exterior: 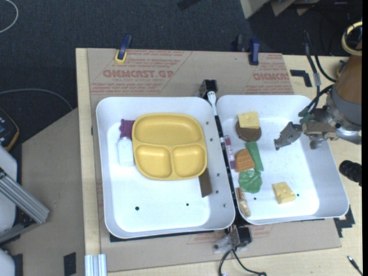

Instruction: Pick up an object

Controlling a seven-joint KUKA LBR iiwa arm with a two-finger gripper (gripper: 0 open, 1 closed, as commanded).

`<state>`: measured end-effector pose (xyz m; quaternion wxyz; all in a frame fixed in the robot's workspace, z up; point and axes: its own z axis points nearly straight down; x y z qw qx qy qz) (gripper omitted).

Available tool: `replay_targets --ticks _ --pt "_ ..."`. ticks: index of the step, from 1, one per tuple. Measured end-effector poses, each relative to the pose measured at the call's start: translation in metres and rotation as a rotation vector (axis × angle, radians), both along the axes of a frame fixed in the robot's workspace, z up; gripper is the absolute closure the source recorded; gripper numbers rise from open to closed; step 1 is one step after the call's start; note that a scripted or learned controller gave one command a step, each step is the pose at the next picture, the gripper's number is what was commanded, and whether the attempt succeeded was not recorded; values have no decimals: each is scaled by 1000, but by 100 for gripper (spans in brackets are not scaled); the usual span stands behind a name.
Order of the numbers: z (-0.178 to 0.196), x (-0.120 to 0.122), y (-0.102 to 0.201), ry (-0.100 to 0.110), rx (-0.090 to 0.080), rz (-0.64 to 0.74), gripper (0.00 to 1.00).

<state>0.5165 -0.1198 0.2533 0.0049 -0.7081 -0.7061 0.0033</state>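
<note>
Two white bins sit side by side on the cardboard-covered surface (172, 68), dark carpet (69, 16) behind it. The left bin (115, 211) holds a yellow divided plate (169, 145). The tool (299, 134) hovers over the right bin (322, 203), fingers apart, gripping nothing; a cheese wedge (283, 192) lies below it.
</note>
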Motion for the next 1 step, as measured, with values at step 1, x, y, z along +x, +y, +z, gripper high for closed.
replay_targets --ticks 1 --pt "6 2 0 -12 -2 3 0"
